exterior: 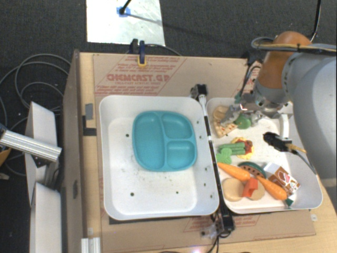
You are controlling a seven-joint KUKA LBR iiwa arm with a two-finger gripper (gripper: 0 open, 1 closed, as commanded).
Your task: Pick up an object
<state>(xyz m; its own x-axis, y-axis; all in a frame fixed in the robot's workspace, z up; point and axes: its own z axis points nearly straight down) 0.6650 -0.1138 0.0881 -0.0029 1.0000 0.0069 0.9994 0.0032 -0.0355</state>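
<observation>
Gripper (237, 116) low over far end of right bin (310, 194), beside green toy (244, 122) and tan piece (221, 114); released or clenched, cannot tell. Best to settle on one target, centre squarely above, descend straight, avoid nudging neighbours such as carrot (234, 171). Left bin (113, 157) with teal plate (163, 141) irrelevant.

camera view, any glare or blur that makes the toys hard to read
Camera view: lighting is even and soft, with a mild sheen on the left bin; the teal plate is sharp; the arm looms large and slightly soft, and the gripper blends into cluttered toys in the right bin.
</observation>
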